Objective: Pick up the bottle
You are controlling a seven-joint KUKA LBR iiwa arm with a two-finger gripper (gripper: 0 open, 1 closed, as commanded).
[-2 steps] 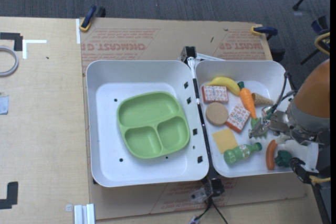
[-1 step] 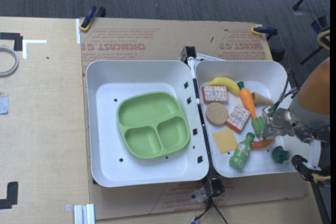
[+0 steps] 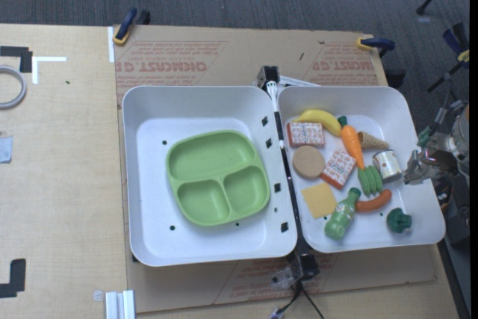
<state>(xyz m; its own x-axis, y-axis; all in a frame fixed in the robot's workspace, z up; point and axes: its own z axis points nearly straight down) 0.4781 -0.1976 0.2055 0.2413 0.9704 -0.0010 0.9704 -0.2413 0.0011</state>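
The green bottle [image 3: 341, 216] lies tilted in the right bin [image 3: 418, 239], near its front edge, with its cap pointing up-right toward an orange sausage [image 3: 373, 201]. A yellow cheese square [image 3: 320, 199] touches it on the left. My gripper [image 3: 415, 172] hangs at the right rim of that bin, low and partly cut off by the frame edge. It is well to the right of the bottle, with the sausage and a silver can [image 3: 386, 163] between them. Nothing is seen held in it.
The right bin also holds a banana [image 3: 319, 117], a carrot [image 3: 352, 146], two red-and-white boxes [image 3: 306, 134], a round cookie [image 3: 308, 161], a cone [image 3: 372, 139], a green vegetable [image 3: 370, 180] and broccoli [image 3: 399, 220]. The left bin [image 3: 142, 183] holds a green divided plate [image 3: 218, 177].
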